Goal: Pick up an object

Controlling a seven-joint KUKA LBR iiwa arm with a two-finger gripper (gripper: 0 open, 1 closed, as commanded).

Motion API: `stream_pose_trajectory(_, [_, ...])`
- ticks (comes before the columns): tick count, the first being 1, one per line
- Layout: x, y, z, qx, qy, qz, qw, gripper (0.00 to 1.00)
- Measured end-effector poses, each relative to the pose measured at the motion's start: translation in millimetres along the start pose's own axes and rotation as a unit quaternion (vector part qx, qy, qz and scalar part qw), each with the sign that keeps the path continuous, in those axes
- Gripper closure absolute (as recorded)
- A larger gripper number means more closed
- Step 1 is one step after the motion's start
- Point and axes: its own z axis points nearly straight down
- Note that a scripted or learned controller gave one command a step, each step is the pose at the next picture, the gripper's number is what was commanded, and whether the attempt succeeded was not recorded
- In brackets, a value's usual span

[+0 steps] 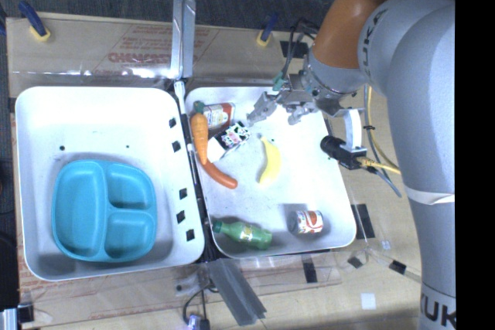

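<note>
A: Looking nearest first: green bottle point(243, 233) lying along the front wall of the right bin point(337, 183), small can point(307, 221) on its side just beside.

B: Easy to take?

A: Probably not. Round, smooth, likely to roll or slip. Better the banana point(268, 161) mid-bin, lying apart from the rest: light, a little soft, best taken gently across the middle of the curve.

B: And further back?

A: Carrot point(200, 137) and a second orange piece point(220, 177) along the left wall, black-and-white patterned box point(233, 136) touching, red-labelled container point(219, 114) behind.

B: Gripper?

A: Gripper point(280, 107) hovering over the far side, above and beyond the banana, fingers spread, nothing between.

B: Left bin point(31, 166)?

A: Holding a blue divided tray point(104, 209), nothing in the compartments.
</note>
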Motion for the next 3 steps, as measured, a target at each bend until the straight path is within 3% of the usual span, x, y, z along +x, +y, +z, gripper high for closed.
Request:
stream_pose_trajectory(1, [-35.8, -26.1, 102.3, 0.0, 0.0, -0.001, 1.0, 0.0])
stream_pose_trajectory(2, [-35.4, -25.6, 92.0, 0.0, 0.0, -0.003, 1.0, 1.0])
stream_pose_trajectory(3, [16.0, -2.2, 1.3, -0.001, 0.0, 0.022, 0.9998, 1.0])
